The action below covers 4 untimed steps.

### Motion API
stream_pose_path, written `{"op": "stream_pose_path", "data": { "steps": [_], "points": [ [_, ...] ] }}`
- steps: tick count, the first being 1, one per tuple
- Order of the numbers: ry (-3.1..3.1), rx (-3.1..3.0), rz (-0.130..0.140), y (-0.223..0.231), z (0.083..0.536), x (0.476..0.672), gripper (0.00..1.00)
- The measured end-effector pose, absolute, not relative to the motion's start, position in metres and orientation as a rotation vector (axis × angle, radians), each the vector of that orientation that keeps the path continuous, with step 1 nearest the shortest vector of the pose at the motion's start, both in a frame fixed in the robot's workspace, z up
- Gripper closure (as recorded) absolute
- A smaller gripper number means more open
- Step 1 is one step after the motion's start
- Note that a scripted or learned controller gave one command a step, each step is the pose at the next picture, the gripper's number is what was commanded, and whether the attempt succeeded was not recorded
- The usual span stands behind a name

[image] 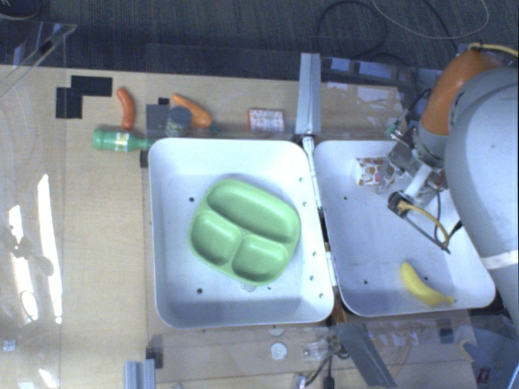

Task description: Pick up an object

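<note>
Two white bins are carried on the surface. Whether the hand is wide or narrow cannot be told. It is poised beside a small packet in the right bin; the flat packet may be pushed aside, and the banana lies well apart.

A wooden bench filled most of the frame; dark carpet (cables trailing) ran along the top.

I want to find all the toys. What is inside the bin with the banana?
The right bin holds a yellow banana near its front edge and a small red-and-white packet at the back. The arm covers the bin's right side, so anything under it stays hidden.
</note>
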State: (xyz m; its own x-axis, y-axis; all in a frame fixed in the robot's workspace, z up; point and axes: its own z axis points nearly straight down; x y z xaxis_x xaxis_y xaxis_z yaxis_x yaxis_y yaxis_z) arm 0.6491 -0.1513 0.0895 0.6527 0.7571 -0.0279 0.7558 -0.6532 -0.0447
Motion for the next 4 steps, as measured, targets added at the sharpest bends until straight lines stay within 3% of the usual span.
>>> {"op": "stream_pose_path", "data": {
  "steps": [1,2,3,4],
  "points": [
    [-1.631,-2.689,-0.006,-0.164,0.123,0.581,0.0],
    [-1.449,-2.722,0.085,-0.15,0.103,0.658,0.0],
    [-1.049,-2.963,-0.005,-0.195,0.108,0.499,0.0],
    [-1.313,-2.857,-0.006,-0.173,0.13,0.586,0.0]
  ]
}}
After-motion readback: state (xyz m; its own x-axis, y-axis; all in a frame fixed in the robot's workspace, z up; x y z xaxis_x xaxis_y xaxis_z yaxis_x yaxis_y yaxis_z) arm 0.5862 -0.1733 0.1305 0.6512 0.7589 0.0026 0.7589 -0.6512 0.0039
